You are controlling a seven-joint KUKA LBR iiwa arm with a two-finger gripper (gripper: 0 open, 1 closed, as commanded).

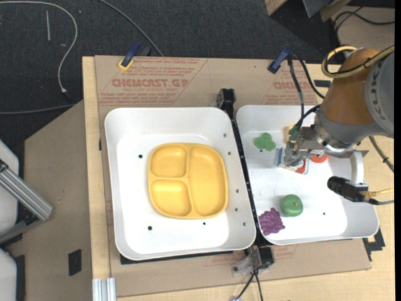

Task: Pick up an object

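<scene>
My gripper (294,160) is low in the right bin (351,227), near its upper middle. Under and beside it lies a small orange-red object (316,158), partly hidden by the gripper body, with a bit of blue (280,158) at the gripper's left. A green leafy toy (264,142) lies just left of the gripper. A green apple (291,205) and a purple grape bunch (270,221) rest near the bin's front left. I see nothing clearly held.
The left bin (125,130) holds a yellow three-compartment plate (188,180). A black fitting (343,189) with a cable sits at the right bin's right side. Cardboard and blue clamps (130,56) border the bins.
</scene>
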